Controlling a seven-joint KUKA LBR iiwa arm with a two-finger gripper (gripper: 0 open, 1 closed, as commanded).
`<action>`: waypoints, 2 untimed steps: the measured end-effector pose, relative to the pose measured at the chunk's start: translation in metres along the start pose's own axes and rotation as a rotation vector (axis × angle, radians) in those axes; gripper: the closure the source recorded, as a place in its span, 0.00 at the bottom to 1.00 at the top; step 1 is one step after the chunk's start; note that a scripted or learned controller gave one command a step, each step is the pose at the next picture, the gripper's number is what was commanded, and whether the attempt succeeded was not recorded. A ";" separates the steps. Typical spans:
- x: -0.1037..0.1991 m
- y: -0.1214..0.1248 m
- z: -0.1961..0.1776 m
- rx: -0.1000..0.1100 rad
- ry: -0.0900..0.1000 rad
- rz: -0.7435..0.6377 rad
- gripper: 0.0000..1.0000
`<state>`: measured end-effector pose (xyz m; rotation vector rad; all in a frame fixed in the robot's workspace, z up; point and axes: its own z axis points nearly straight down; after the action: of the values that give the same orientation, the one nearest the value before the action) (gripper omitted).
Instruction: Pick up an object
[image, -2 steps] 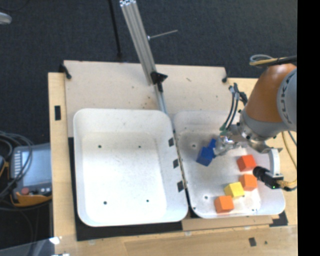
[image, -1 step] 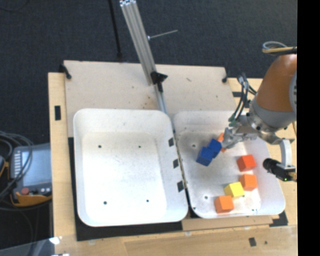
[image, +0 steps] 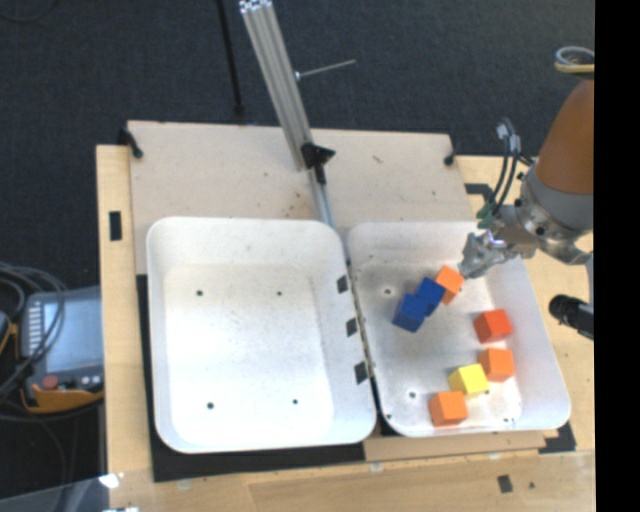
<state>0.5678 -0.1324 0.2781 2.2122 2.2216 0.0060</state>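
Target block: small orange block (image: 450, 281) lay in the right bin (image: 530, 300), upper middle, touching the blue block (image: 419, 304) on its lower-left side and tilted against it.
Handling: judged light, rigid and hard-edged, likely wood or plastic; flat faces should give firm purchase, though the smooth finish could slip under a skewed pinch.
Where to hold: best taken across two opposite flat sides left free by the blue neighbour.
Gripper: gripper (image: 478, 256) hovered just beside the orange block, at its upper right; whether it was spread or clenched could not be told, and no block was seen held.
Other blocks: red-orange block (image: 492, 325), orange block (image: 498, 362), yellow block (image: 468, 379) and a second orange block (image: 449, 407) sat toward the bin's lower right.
Left bin: left bin (image: 160, 300) stood beside the right one on the desk (image: 230, 150).
Writing: no brand, label or legible text was seen on any block or bin.
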 end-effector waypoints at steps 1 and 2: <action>0.047 0.011 0.015 0.008 0.002 -0.002 1.00; 0.100 0.011 0.028 0.008 0.003 -0.002 1.00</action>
<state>0.5787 -0.0326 0.2503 2.2148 2.2295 0.0001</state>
